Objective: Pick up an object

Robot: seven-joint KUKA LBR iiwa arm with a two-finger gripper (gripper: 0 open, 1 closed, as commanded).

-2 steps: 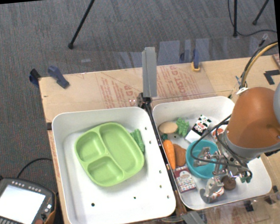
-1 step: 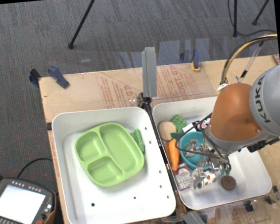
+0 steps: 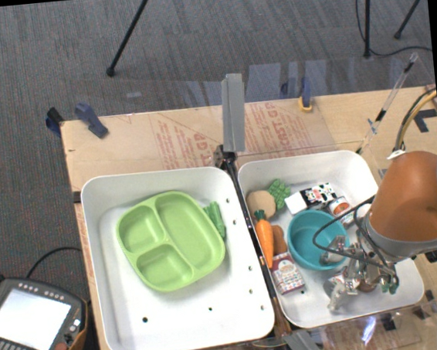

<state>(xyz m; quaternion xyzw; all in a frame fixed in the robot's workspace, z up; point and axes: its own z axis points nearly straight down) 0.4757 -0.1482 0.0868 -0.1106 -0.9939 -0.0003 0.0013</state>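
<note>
**Orange wrist band low over the right bin's 5 o'clock corner**

Orange band of the arm (image 3: 411, 200) sits at 3 o'clock in the frame, over the right bin (image 3: 357, 160). The gripper (image 3: 361, 276) hangs below it at the bin's 5 o'clock corner, close above the bin floor. Cables and linkage clutter that spot; whether the fingers are spread or closed cannot be told, and no object is seen between them.

Right bin contents: teal bowl (image 3: 312, 240) near centre, just at 10 o'clock from the gripper. Toy carrot (image 3: 265, 239) lies along the bin's 9 o'clock wall, with a small printed packet (image 3: 287, 273) just at 5 o'clock from it. A round beige item (image 3: 261, 201) and a green knobbly piece (image 3: 279, 193) sit toward 11 o'clock. A black-and-white box (image 3: 319, 195) lies at 12 o'clock from the bowl.

Left bin (image 3: 107, 298) holds a green divided plate (image 3: 171, 239). Both bins rest on the tabletop (image 3: 145, 143).
</note>
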